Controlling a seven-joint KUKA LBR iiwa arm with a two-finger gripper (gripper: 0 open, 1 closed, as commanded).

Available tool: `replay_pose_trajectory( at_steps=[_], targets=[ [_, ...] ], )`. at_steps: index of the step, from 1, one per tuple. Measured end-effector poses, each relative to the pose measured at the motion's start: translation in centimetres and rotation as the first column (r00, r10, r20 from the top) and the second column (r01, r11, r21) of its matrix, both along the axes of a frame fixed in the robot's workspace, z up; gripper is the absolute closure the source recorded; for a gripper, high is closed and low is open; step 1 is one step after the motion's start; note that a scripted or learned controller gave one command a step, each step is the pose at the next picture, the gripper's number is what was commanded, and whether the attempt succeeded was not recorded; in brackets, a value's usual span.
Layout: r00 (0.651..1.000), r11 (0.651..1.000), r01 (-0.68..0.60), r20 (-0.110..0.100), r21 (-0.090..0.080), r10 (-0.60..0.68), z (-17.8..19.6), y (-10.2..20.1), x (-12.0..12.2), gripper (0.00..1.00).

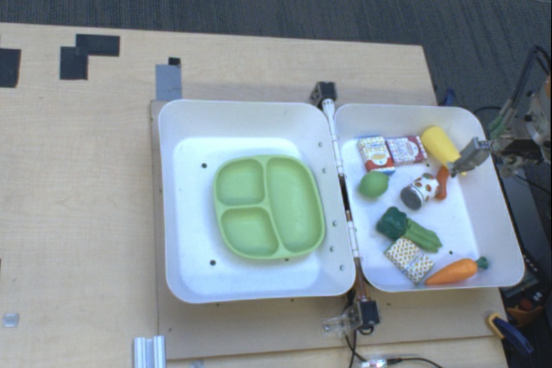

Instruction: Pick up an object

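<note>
Hovering at right bin's (509, 211) right edge: gripper (473, 156), finger state cannot be told | targets: yellow toy (440, 146) at far right corner, toy carrot (451, 272) at near edge | left bin (177, 211): green divided plate (268, 208).

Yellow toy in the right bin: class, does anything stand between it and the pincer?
Nothing visible does. The pincer hangs at the right bin's upper right, just right of the yellow toy, with bare white floor between them. The orange-and-white toy lies below that gap.
</note>
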State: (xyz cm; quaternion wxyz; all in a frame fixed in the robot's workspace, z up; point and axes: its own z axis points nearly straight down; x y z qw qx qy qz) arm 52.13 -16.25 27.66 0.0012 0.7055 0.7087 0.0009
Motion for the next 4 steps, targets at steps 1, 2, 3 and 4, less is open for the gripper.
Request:
replay_pose_trajectory(
  at_steps=[1, 2, 3, 4],
  targets=[
    [1.000, 1.000, 0.002, -0.002, 0.001, -0.002, -13.7, 2.2, -2.9, 0.00],
    [1.000, 1.000, 0.005, 0.014, -0.005, -0.005, -16.1, 4.8, -2.8, 0.00],
    [1.000, 1.000, 0.005, 0.018, -0.005, -0.005, -16.2, 5.0, -2.7, 0.00],
    [1.000, 1.000, 0.005, 0.020, -0.006, -0.005, -16.3, 5.1, -2.6, 0.00]
  ],
)
